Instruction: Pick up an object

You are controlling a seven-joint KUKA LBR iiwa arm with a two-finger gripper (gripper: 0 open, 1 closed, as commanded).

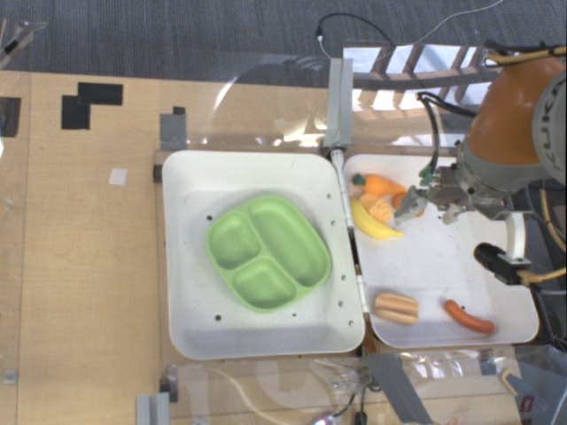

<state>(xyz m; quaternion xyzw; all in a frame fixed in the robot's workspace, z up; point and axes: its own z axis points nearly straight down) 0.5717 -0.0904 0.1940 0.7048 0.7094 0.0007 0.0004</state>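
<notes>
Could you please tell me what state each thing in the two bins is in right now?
green divided plate: flat in left bin, compartments bare
banana: lying in right bin by the divider
carrot: lying above the banana
hot dog bun: lying near front edge
sausage: lying loose, apart from bun
gripper: low beside the banana

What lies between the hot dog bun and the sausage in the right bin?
Nothing: in the camera view the stretch of white bin floor between the bun and the sausage is bare. The gripper is farther back, by the banana.
</notes>
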